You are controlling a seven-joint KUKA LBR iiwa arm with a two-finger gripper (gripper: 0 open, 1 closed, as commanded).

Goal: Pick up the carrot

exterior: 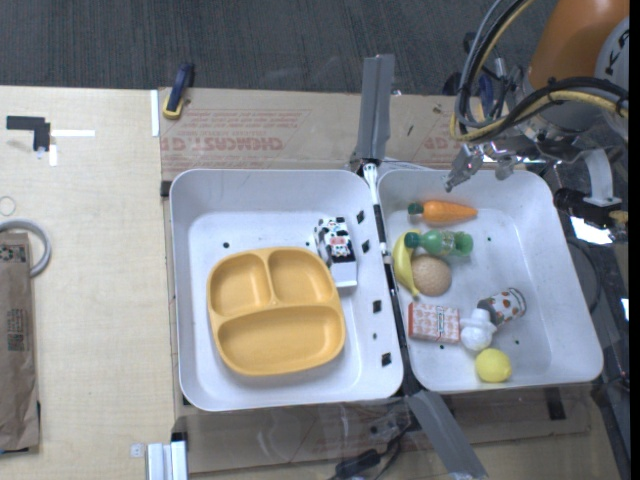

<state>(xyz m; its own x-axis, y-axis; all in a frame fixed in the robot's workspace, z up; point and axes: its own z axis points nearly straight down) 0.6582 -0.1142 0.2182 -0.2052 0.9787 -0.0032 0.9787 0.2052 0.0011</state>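
A small toy carrot lies in the right-hand white bin, near the bin's far edge and toward its left side. It is smooth, glossy orange plastic, a tapered cone with a short green stub of leaves at its left end. Its long axis runs almost level across the view, the green top pointing left toward the divider between the bins and the narrow orange tip pointing right. Just beyond the carrot, above the bin's far rim, hangs the gripper, a cluster of grey metal parts below the arm's orange band and looping black and yellow cables; it is apart from the carrot, and whether its fingers are spread or closed cannot be told from this angle. Just in front of the carrot lies a green bottle on its side, and beside that a curved yellow banana along the bin's left wall, touching a round tan ball. Nearer the front sit a flat red-and-white carton, a small tipped can, a white rounded piece and a yellow lemon. The left white bin holds a shallow yellow plate with three compartments, matte and rounded, and behind it a little black-and-white cow figure.
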